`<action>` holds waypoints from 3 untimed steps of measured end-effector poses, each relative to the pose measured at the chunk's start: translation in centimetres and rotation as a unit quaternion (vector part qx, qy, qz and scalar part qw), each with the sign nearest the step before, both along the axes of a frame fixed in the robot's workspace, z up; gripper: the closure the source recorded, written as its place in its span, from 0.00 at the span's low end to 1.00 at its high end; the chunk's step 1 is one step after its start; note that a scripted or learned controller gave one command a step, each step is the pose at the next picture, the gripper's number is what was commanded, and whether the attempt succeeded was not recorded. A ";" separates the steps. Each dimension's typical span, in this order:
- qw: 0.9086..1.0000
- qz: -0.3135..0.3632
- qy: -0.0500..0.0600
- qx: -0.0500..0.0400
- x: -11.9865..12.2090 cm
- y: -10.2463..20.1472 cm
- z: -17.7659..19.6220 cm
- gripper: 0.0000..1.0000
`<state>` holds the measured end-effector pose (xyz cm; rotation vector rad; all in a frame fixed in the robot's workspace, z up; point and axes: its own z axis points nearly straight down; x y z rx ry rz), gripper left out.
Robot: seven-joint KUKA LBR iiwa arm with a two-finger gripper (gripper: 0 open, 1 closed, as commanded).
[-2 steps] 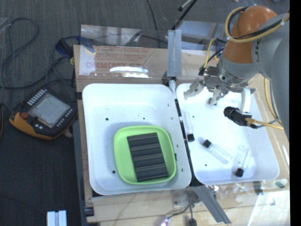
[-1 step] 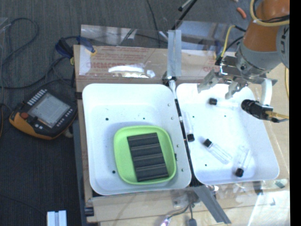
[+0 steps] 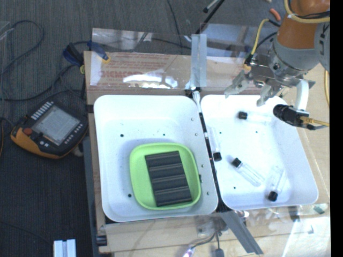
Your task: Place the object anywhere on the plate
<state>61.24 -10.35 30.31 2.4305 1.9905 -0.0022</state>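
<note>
A green square plate point(image 3: 138, 167) lies in the front half of the left white bin point(image 3: 110, 127). A dark grey ribbed block point(image 3: 169, 178) rests flat on the plate and covers most of it. My gripper point(image 3: 244, 98) hangs over the back edge of the right bin point(image 3: 292, 146), far from the plate. Its fingers are spread open and nothing sits between them. A small black cap point(image 3: 243, 115) lies on the bin floor just below the fingertips.
The right bin holds clear vials with black caps: one point(image 3: 247, 172) in the middle, one point(image 3: 275, 186) at the front right, one point(image 3: 214, 143) along the divider. A teach pendant point(image 3: 51, 127) lies left of the bench. Cables run behind the bins.
</note>
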 end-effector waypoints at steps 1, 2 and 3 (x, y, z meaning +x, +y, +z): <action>1.000 -0.022 0.000 0.000 -1.4 1.5 2.4 0.00; 1.000 -0.026 0.000 0.000 -1.2 2.8 2.8 0.00; 1.000 0.004 0.000 -0.001 -0.8 3.5 2.7 0.00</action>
